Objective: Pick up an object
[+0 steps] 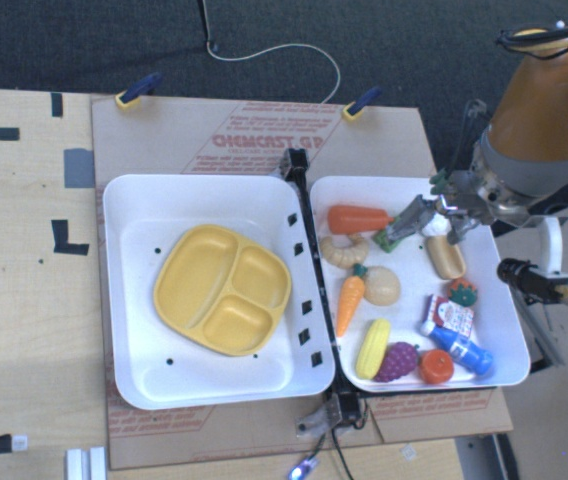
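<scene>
My gripper (426, 228) hangs over the upper middle of the right bin (512, 313), fingers spread open with nothing between them. One dark finger (396, 230) slants down-left toward a red sausage (357, 218); the other sits above a brown bread roll (446, 257). Below lie a beige potato (383, 286), a carrot (348, 304), a pale beige piece (341, 255), a corn cob (372, 349), purple grapes (398, 361), a tomato (436, 367), a blue bottle (466, 352), a red-and-white carton (450, 318) and a strawberry (461, 291).
The left bin (129, 268) holds a yellow divided plate (222, 288). A black divider strip (309, 268) runs between the bins. Both rest on a cardboard sheet (254, 138) held by blue and yellow clamps. A black bracket (529, 280) juts beside the right bin's edge.
</scene>
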Controlling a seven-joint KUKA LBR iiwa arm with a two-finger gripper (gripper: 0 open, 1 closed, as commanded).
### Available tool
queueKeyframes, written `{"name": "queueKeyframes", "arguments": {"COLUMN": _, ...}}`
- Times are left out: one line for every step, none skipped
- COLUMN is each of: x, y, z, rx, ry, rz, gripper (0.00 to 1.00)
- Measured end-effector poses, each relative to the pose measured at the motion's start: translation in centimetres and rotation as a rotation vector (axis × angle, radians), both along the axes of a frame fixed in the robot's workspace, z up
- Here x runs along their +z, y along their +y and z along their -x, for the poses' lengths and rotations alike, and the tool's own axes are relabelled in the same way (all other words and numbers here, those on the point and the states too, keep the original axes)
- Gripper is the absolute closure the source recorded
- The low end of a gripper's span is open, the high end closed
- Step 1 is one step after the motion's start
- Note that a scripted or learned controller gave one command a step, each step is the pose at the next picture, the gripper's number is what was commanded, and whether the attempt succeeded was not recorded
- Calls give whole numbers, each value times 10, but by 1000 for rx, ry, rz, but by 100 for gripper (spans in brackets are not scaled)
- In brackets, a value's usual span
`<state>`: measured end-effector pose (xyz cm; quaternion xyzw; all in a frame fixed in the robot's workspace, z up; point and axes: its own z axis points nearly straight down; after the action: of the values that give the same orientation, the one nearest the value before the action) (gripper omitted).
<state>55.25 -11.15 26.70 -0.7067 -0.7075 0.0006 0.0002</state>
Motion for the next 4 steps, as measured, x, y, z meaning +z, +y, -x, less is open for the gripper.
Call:
{"name": "queueKeyframes", "arguments": {"x": -88, "y": 97, "z": 18, "rx": 7, "ry": 9, "rz": -4, "gripper": 0}}
{"name": "queueKeyframes", "arguments": {"x": -62, "y": 169, "z": 72, "rx": 6, "ry": 5, "rz": -3, "gripper": 0}}
{"name": "queueKeyframes", "arguments": {"x": -82, "y": 272, "z": 71, "rx": 12, "ry": 3, "rz": -4, "gripper": 0}}
{"name": "queueKeyframes", "arguments": {"x": -72, "y": 266, "z": 71, "rx": 2, "ry": 6, "rz": 0, "gripper": 100}}
